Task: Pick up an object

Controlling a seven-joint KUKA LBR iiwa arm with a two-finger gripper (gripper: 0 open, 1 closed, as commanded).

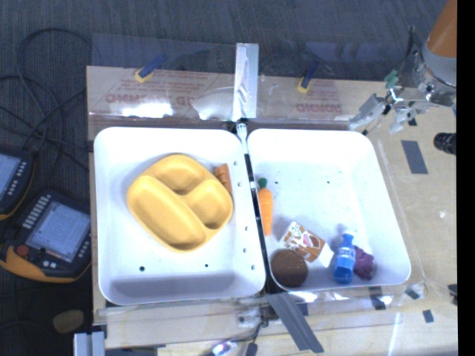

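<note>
The right bin (371,162) holds a toy carrot (264,208) along its left wall. A small printed carton (305,242), a brown ball (289,268), a blue bottle (344,259) and a purple toy (364,262) crowd its near edge. In the left bin (111,199) lies a yellow divided dish (179,200) with a small orange piece (222,173) at its right rim. My gripper (388,116) hangs outside the right bin, above its far right corner, open with nothing between its fingers.
A clear plastic sheet and a metal post (246,80) stand behind the bins. A teach pendant (48,232) and cables lie on the floor to the left. Tape marks dot the bench on the right.
</note>
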